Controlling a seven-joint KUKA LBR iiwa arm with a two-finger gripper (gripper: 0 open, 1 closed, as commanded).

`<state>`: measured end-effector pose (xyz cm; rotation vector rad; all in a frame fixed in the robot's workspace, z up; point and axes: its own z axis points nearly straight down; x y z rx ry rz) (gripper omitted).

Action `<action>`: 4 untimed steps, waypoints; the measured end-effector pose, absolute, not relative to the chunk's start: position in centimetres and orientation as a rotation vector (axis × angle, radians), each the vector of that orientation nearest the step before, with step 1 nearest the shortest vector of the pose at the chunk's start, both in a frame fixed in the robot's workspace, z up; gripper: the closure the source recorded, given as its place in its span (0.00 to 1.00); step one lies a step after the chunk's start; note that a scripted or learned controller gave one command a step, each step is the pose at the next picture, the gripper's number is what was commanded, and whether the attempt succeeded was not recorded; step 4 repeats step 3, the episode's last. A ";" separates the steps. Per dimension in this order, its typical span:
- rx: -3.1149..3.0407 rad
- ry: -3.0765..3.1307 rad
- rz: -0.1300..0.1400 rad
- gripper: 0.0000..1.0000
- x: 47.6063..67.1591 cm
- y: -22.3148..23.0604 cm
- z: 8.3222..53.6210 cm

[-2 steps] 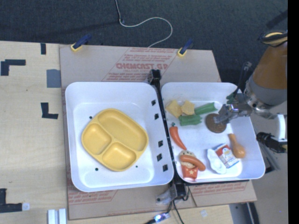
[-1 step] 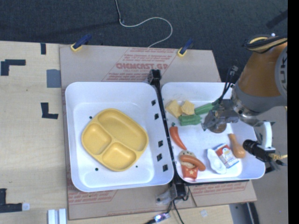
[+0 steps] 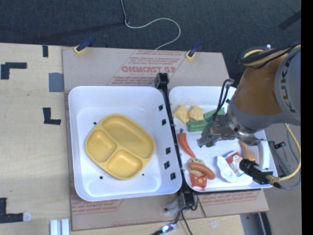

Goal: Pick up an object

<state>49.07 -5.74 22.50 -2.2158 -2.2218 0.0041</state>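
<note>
My gripper (image 3: pixel 209 137) hangs over the middle of the right bin (image 3: pixel 221 93), its dark fingers pointing down and left. Just above it lies a green pepper-like toy (image 3: pixel 196 125), and a red chili (image 3: pixel 185 144) lies to its left. Two yellow cheese pieces (image 3: pixel 188 114) sit near the bin's back left. A hot dog in a red holder (image 3: pixel 200 173) rests at the front left, and a white and red packet (image 3: pixel 231 165) lies at the front right. I see nothing between the fingers.
The left bin (image 3: pixel 78 106) holds a yellow three-section plate (image 3: pixel 120 145). A black divider (image 3: pixel 169 126) runs between the bins. The arm's orange and grey body (image 3: pixel 261 97) covers the right bin's back right part.
</note>
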 end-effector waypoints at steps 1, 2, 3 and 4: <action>-2.218 -2.221 0.004 1.00 48.1 -1.4 21.7; -2.219 -2.222 0.002 1.00 47.7 -2.0 23.1; -2.221 -2.221 0.004 1.00 49.1 -3.0 22.1; -2.221 -2.221 0.004 1.00 49.1 -3.0 22.1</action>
